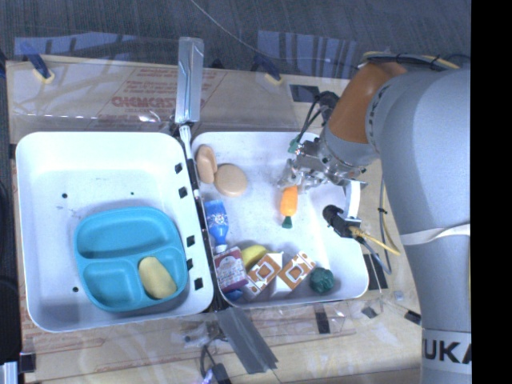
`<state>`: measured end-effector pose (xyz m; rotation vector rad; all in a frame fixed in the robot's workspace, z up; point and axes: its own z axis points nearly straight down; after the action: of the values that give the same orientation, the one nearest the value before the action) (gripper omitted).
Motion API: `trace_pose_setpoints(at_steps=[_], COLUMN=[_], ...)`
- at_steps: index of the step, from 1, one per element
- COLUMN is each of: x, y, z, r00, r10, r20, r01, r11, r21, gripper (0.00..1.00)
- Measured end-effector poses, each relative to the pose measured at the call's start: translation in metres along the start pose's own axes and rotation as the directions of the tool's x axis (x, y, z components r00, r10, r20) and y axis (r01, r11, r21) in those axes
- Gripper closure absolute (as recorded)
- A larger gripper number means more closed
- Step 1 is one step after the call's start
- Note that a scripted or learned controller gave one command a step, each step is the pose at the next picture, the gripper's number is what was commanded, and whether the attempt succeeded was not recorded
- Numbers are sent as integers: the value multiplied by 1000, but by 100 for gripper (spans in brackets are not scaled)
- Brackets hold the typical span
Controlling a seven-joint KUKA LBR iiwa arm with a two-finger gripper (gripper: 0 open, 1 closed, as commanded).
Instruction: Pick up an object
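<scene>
Gripper sits over the right bin, right at the top end of the toy carrot, which lies on the bin floor with its green tip pointing down. Honestly can't tell how wide it is or whether it has the carrot.

Rest of that bin: two tan bread-looking pieces near the divider, a blue bottle below them, a small red carton with print too tiny to read, a yellow banana, two orange-and-white patterned boxes, and a dark green lump.

Left bin has a blue divided tray with a yellow potato-ish thing in its lower right compartment.

Readable text: "UKA" on the arm bottom right, plus faint red writing on the plastic sheet behind the bins.
</scene>
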<state>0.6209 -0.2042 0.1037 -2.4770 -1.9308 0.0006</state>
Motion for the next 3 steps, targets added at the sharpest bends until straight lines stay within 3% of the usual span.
trace_pose_setpoints(at_steps=[1, 2, 3], x=[19, 22, 53], y=[3, -10, 8], z=[-103, -27, -22], r00=[979, 996, 966], r10=[-202, -88, -259], r20=[2, 0, 1], r01=[202, 88, 259], r11=[979, 996, 966], r21=[-6, 7, -1], gripper=[100, 100, 100])
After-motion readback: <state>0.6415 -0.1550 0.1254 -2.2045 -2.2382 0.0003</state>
